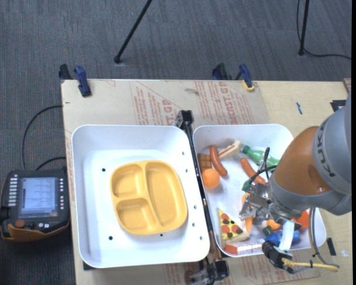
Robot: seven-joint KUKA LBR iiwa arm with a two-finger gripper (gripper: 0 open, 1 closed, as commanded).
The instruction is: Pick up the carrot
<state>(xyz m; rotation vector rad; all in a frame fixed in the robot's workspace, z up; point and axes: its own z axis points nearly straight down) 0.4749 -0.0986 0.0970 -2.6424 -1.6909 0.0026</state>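
The carrot (247, 168) is lying in the right bin (273, 130), just beside a sausage (218, 161) and a green bottle (258, 154), with an orange ball (210, 178) and a pizza slice (231, 225) nearby. The claw (256, 209) is hanging just below it, among the crowded toys (whether it is spread, I cannot tell). A yellow tray (148, 196) is sitting in the left bin (89, 153).

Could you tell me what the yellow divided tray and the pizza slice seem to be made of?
The yellow tray looks like moulded plastic, matte to slightly glossy: one even colour, with rounded rims between three compartments. The pizza slice in the right bin looks like a toy, probably hard plastic or painted wood; its flat colours and crisp edges suggest this, but I can't tell which.
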